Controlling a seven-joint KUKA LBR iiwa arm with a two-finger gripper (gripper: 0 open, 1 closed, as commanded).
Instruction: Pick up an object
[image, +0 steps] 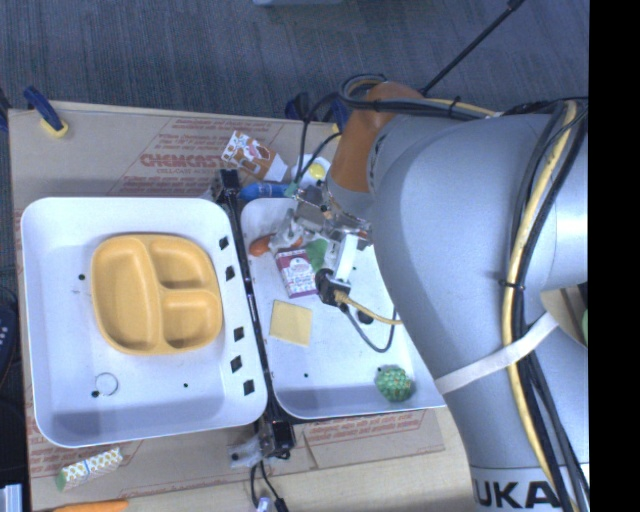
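Observation:
My gripper (303, 236) hangs low over the far part of the right bin (330, 400), above a cluster of small items. Beneath it lie a dark red packet (294, 274), an orange piece (259, 245) and something green (316, 249). A yellow square slice (291, 323) lies in the middle of that bin. A green bumpy ball (394, 382) rests near the bin's front right. The wrist and cables hide the fingertips, and nothing can be seen held.
The left bin (50, 400) holds a yellow divided tray (156, 291) and a small clear ring (105, 384). A snack packet (246, 152) and a blue item (262, 189) lie behind the bins. The grey arm (470, 250) covers the right bin's right side.

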